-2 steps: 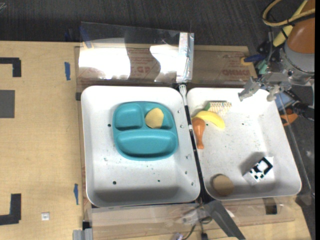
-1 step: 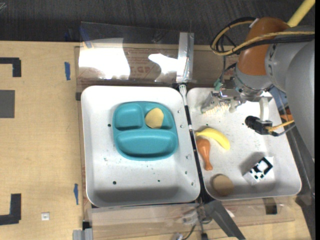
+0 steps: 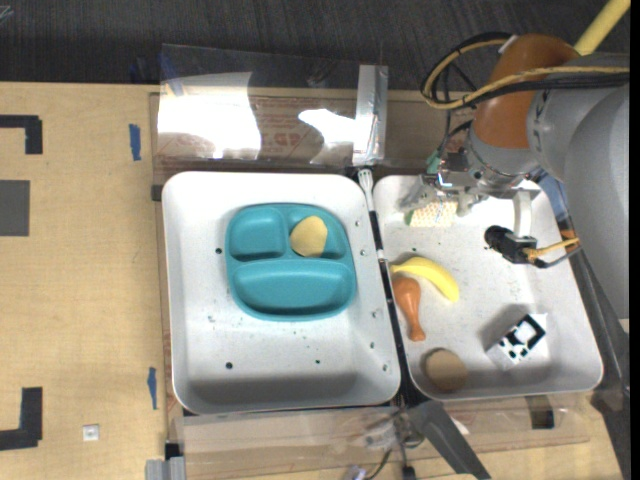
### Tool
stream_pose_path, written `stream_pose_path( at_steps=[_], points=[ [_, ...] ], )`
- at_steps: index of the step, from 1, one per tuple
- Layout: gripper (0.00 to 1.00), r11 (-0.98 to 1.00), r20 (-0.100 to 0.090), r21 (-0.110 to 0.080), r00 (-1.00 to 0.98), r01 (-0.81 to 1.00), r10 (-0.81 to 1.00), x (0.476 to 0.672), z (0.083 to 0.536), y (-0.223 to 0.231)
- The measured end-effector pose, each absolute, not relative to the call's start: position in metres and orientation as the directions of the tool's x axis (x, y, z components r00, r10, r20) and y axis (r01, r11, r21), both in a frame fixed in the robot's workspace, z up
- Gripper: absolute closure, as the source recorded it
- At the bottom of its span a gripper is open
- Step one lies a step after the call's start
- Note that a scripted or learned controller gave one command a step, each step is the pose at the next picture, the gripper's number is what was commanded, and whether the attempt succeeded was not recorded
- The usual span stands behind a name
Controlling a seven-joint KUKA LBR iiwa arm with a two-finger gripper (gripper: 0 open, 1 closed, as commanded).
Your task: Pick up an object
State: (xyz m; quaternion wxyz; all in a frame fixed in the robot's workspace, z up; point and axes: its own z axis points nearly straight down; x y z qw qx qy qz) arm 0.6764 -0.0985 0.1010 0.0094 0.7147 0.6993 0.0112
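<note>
Gripper (image 3: 447,190) (finger state unclear, partly hidden) hovers over one pale waffle-textured block (image 3: 428,212); one yellow plastic banana (image 3: 428,276), one orange drumstick (image 3: 409,305).

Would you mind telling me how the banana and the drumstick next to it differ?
The banana is yellow and curved; the drumstick is orange-brown and club-shaped, narrowing towards one end. The banana lies slantwise across the right bin, while the drumstick runs more along its left wall. Both look like toy food, lying close together in that bin.

Pincer (image 3: 447,190) low over pale waffle-textured item (image 3: 430,212), right bin's (image 3: 570,308) far-left corner.
</note>
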Motion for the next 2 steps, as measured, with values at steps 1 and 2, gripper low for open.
stream_pose_path(
  at_steps=[1, 2],
  points=[
    [0.0, 0.461, -0.003, 0.003, -0.461, 0.887, 0.887, 0.564, 0.087, -0.098],
    [0.0, 0.378, -0.003, 0.007, -0.378, 0.926, 0.926, 0.505, 0.088, -0.105]
  ],
)
